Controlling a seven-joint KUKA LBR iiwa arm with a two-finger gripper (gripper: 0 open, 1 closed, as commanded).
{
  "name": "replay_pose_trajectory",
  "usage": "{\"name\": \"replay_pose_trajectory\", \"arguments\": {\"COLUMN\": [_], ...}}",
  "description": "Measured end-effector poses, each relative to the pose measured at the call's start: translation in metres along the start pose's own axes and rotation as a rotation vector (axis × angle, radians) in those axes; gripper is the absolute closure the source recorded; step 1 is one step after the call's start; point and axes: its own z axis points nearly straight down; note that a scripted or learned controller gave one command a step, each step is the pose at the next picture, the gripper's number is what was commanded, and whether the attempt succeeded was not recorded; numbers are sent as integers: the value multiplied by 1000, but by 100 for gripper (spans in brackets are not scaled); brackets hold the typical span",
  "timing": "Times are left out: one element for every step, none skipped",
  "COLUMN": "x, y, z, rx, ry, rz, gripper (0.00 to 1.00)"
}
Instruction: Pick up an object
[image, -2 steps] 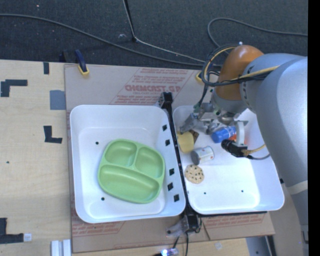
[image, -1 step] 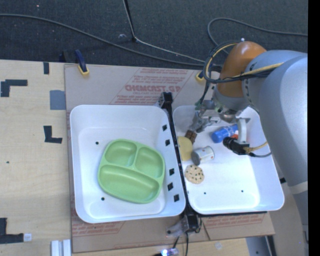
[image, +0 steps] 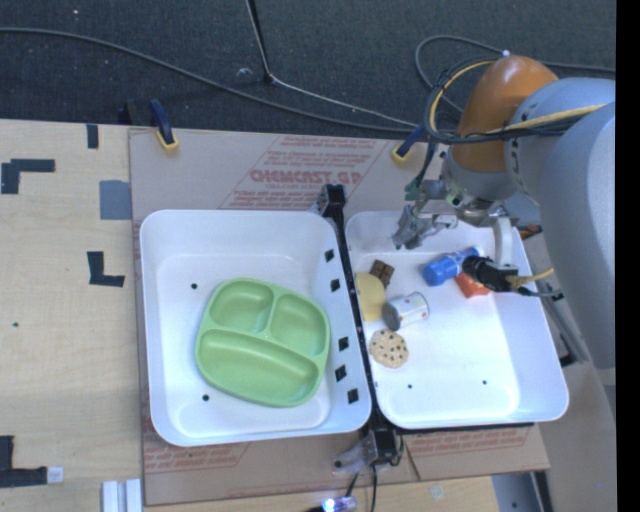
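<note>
Whether the hand (image: 412, 232) was clenched or released I could not tell, and hanging beside the blue object (image: 441, 268), it risked nudging it away.

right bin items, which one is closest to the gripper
The blue object, just right of and below the gripper. The brown block, cookie and silver cylinder lie farther.

Right bin (image: 520, 400): lower half is open floor. Clutter sits in its upper left: brown block (image: 381, 269), yellow piece (image: 369, 296), grey cylinder (image: 406, 310), cookie (image: 389, 348), blue piece (image: 441, 268). Left bin (image: 160, 300): green tray (image: 263, 341) fills the centre.
</note>
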Motion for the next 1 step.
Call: {"name": "replay_pose_trajectory", "arguments": {"x": [-5], "y": [-7], "z": [-53], "rx": [-1], "ry": [0], "rz": [1], "gripper": [100]}}
